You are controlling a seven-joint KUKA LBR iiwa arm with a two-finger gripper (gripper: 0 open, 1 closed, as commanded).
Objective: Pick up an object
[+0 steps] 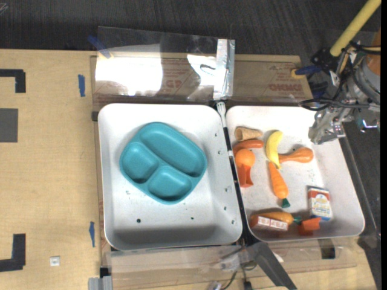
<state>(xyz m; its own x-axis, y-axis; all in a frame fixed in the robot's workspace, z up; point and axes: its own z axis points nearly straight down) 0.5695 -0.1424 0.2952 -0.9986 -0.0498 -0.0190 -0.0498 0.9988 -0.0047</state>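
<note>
1. Approach step: metal two-finger gripper (326, 127) hovered at right white bin (351, 186) upper-right edge; grip state unclear.
2. Yellow plastic banana (274, 147) lay mid-bin, untouched.
3. Next: needed lowering leftward onto it.

Red print on cardboard strip (284, 83) behind bins at 12 o'clock, upside down and too blurred to read. Small carton (320, 202) in right bin (354, 207) at 4 o'clock has a printed label, illegible. Wrapped item (272, 222) at 5 o'clock: white label, unreadable.
</note>
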